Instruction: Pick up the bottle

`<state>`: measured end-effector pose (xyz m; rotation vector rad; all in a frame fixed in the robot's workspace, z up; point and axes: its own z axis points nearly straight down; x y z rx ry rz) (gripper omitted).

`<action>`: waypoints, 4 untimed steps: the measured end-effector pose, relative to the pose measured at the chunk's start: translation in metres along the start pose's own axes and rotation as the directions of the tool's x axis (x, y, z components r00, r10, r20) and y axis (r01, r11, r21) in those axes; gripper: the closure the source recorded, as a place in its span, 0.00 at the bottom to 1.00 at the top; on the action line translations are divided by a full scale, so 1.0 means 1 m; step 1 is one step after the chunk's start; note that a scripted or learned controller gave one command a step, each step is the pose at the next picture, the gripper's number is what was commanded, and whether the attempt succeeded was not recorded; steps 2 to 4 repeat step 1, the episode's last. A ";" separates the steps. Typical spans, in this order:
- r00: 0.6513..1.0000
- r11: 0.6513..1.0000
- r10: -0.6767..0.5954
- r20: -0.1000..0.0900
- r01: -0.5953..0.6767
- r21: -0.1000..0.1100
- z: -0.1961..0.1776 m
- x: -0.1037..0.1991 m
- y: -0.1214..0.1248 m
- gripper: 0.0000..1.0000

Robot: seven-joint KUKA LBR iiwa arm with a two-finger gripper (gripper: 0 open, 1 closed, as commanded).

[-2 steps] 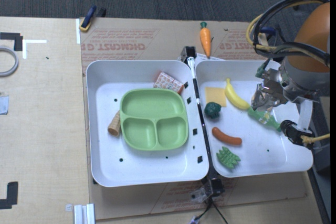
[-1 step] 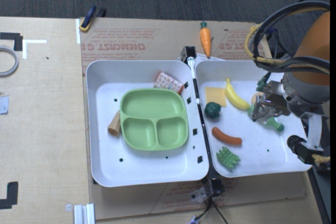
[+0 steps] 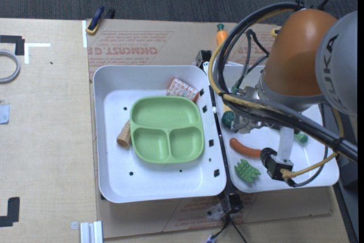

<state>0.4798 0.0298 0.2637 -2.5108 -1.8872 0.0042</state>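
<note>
Progress is looking small to you: near the front of the right bin (image 3: 318,179) a green toy (image 3: 247,171) and an orange sausage (image 3: 245,148) are lying, while the arm (image 3: 296,60) is hanging above them, no bottle is being recognisable, and the jaws' state you cannot tell.

Two shallow white bins (image 3: 108,139) (image 3: 321,176); one green three-compartment plastic tray (image 3: 167,129), one tan cork-shaped piece (image 3: 124,135), one orange sausage-shaped toy (image 3: 245,148), one green leafy toy (image 3: 247,171).
</note>
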 end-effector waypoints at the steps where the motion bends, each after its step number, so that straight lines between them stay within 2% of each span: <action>1: 0.998 0.998 -0.067 0.000 0.067 0.000 0.047 0.047 -0.016 1.00; 4: 0.998 0.998 -0.067 0.000 0.067 0.000 0.047 0.047 -0.016 1.00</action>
